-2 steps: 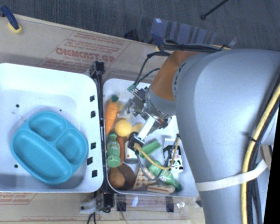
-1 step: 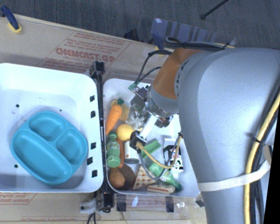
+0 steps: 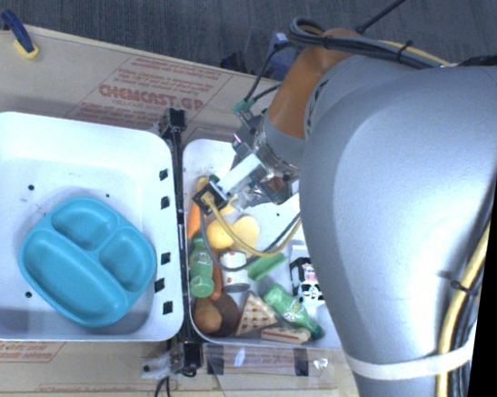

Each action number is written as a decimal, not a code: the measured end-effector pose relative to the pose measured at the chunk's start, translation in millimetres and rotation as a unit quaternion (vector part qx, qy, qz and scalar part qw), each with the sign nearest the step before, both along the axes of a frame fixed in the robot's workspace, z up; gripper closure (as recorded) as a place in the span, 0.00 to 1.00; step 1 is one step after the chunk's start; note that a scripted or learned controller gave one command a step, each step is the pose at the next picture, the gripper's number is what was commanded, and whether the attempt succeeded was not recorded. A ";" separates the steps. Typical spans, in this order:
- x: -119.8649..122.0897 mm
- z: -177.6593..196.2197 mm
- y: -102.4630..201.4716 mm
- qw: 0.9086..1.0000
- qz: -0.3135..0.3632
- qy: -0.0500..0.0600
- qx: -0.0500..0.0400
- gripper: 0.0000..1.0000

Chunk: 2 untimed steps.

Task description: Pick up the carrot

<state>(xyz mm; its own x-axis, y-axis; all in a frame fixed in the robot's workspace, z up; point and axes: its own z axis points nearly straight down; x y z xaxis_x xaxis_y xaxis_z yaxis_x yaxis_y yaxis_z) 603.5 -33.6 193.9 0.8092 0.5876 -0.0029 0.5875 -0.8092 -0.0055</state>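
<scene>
Camera view, slim orange carrot (image 3: 193, 224), partly hidden

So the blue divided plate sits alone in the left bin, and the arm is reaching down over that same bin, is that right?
Not quite. The blue divided plate does sit alone in the left bin, but the camera view shows the arm reaching down over the right bin, the one crowded with toy food, not over the plate's bin.
</scene>
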 end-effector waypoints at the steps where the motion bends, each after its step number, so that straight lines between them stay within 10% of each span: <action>1: -2.2 60.1 16.4 0.996 0.089 0.000 0.000 1.00; 2: -33.1 28.2 72.7 1.000 -0.027 0.005 0.000 1.00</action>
